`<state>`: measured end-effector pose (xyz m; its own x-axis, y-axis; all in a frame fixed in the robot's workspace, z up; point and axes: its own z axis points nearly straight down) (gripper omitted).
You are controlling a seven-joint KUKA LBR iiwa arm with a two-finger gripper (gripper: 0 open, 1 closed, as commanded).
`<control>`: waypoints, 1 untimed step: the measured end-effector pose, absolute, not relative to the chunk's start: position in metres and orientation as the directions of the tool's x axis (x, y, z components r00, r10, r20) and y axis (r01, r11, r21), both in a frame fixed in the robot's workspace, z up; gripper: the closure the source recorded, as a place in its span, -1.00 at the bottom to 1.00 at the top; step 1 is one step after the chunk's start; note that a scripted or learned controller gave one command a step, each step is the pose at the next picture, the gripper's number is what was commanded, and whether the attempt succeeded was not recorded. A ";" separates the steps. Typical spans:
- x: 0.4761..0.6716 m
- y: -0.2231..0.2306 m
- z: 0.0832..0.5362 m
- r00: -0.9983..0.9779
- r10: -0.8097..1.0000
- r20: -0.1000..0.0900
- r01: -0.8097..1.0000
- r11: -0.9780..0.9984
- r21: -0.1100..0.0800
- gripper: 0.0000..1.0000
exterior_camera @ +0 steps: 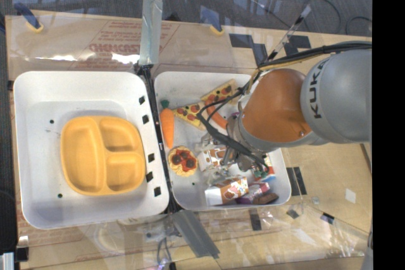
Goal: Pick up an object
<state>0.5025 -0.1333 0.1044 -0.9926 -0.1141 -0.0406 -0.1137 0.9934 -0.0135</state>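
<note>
The fingers (215, 159) hang low in the right bin (278, 190), partly hidden under the arm's orange band (272, 107); whether they are wide or narrow cannot be told, and nothing shows clearly between them. A round toy pizza (182, 161) lies just beside them, a carrot (167, 126) along the bin's left wall, a pizza slice (212, 99) farther up, and packets (235, 190) at the bottom edge. The left bin (31, 104) on the worktop (76, 41) holds a yellow divided plate (101, 153).

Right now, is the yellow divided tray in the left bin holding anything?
Empty. The yellow tray lies flat in the left bin, and all its compartments show only bare yellow plastic.
</note>
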 end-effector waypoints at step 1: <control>0.584 -0.106 0.093 -0.997 -0.071 -0.004 -0.071 0.997 0.000 -1.00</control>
<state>0.5844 -0.1060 0.0930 -0.9975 -0.0710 -0.0035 -0.0710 0.9975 0.0005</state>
